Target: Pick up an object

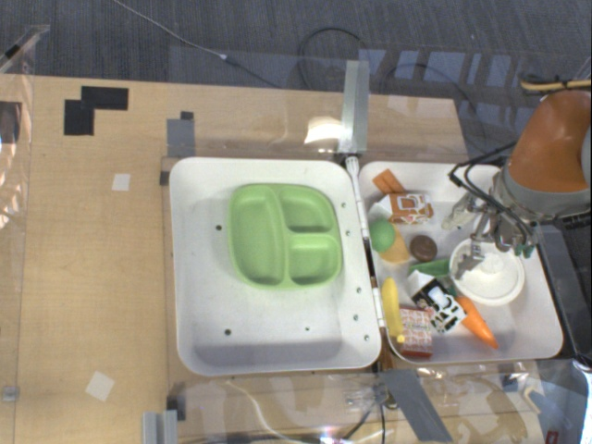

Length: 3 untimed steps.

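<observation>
My gripper [475, 246] hangs over the right bin [548, 336], just above the left rim of a white bowl [495, 285]. Nothing shows between its tips. Left of it lie a brown round piece [424, 247], a green ball [381, 236] and a brown snack packet [410, 208]. An orange block [388, 181] sits at the bin's back left. Toward the front are a yellow banana [391, 308], a black-and-white item [442, 307], an orange carrot [480, 324] and a red packet [416, 329].
The left bin [199, 340] holds a green divided plate [282, 234]. A metal divider post [355, 109] stands behind the two bins. The arm's orange band [553, 146] and cables rise over the right bin's back right corner.
</observation>
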{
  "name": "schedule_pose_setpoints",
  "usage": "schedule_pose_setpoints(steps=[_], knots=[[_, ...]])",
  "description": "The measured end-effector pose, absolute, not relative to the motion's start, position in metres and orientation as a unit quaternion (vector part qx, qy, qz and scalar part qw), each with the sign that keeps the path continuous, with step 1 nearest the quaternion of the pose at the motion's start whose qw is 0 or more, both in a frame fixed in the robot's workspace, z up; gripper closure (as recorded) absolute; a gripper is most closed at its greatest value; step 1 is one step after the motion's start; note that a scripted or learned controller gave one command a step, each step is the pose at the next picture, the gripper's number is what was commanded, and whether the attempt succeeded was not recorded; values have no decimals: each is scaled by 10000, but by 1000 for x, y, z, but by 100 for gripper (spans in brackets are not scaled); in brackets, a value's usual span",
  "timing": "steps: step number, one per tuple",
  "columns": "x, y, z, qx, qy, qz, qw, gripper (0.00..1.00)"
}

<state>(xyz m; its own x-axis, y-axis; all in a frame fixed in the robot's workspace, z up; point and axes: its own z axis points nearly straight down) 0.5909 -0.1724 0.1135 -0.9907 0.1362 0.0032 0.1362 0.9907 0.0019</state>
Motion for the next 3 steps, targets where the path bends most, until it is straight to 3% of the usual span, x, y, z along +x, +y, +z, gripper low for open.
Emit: schedule_pose_setpoints(steps=[1,2,3], knots=[[557,-117,111,-1555,-9875,6,-260,0],[616,-95,90,-1848,-9827,34,120,0],[575,-104,89,-2505,-9681,-12,-68,0]])
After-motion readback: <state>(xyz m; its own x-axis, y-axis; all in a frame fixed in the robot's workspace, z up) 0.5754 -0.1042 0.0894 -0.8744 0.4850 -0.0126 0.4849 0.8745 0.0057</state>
